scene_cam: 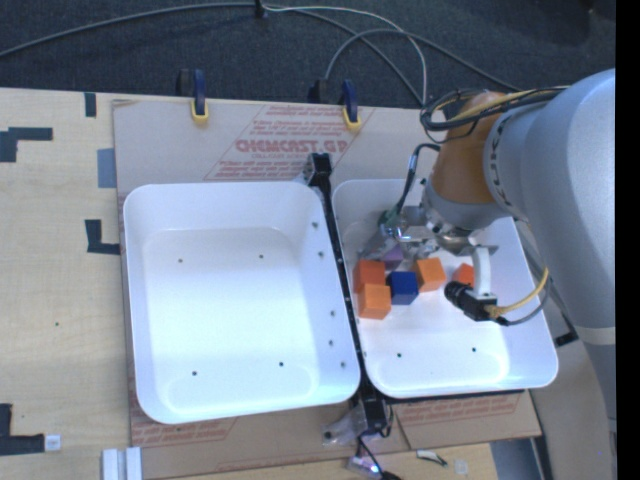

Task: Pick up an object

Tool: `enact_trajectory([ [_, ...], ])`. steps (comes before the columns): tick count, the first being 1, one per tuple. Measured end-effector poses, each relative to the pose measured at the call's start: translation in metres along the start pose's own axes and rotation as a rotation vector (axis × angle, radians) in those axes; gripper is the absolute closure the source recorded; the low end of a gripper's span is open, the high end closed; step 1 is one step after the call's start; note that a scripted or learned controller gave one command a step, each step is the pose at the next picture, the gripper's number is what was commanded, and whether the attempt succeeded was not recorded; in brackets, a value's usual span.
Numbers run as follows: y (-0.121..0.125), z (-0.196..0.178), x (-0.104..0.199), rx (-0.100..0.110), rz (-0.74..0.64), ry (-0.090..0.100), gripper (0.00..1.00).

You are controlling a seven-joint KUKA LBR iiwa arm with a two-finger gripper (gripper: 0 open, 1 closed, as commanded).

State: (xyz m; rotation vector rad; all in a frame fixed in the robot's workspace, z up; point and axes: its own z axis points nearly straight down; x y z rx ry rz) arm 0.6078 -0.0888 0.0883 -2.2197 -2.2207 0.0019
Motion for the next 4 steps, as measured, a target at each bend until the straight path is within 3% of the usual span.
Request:
enact_trajectory([
  [1, -0.018, -0.001, -0.003, -0.002, 0.000, 0.000, 0.00],
  [2, -0.053, -0.001, 0.001, -0.001, 0.000, 0.000, 0.00],
  [3, -0.052, -0.011, 0.001, -0.003, 0.000, -0.001, 1.00],
  [4, -0.088, -0.104, 0.073, -0.009, -0.006, 0.002, 1.00],
])
